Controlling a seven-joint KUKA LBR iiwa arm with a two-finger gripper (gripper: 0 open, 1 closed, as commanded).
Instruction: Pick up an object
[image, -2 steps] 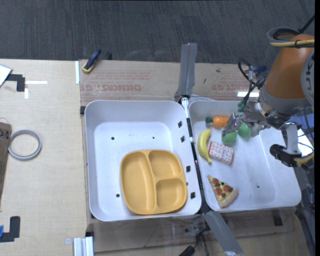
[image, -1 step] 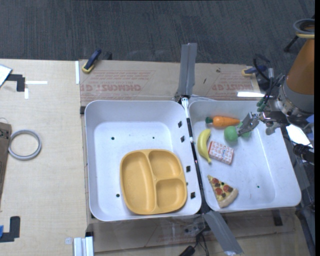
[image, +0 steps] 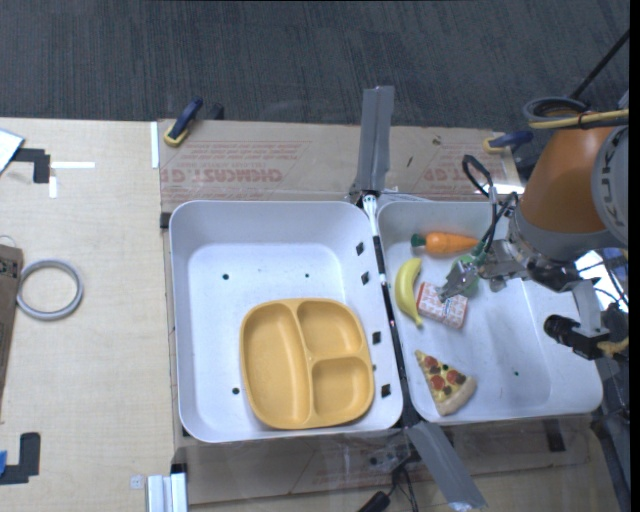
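The right bin (image: 520, 385) holds a yellow banana (image: 406, 291), an orange carrot (image: 451, 242), a small red-and-white box (image: 443, 306) and a pizza slice toy (image: 444, 381). My gripper (image: 463, 277) hangs low in this bin, just above and right of the red-and-white box, between the carrot and the box. Its fingers look slightly apart with nothing seen between them. The arm reaches in from the right, its orange band (image: 560, 185) over the bin's far right corner.
The left bin (image: 200, 330) holds a yellow divided plate (image: 306, 362). A roll of tape (image: 47, 289) lies on the wooden bench at the left. A blue clamp (image: 184, 121) sits at the cardboard's far edge. A grey divider strip (image: 375, 140) stands between the bins.
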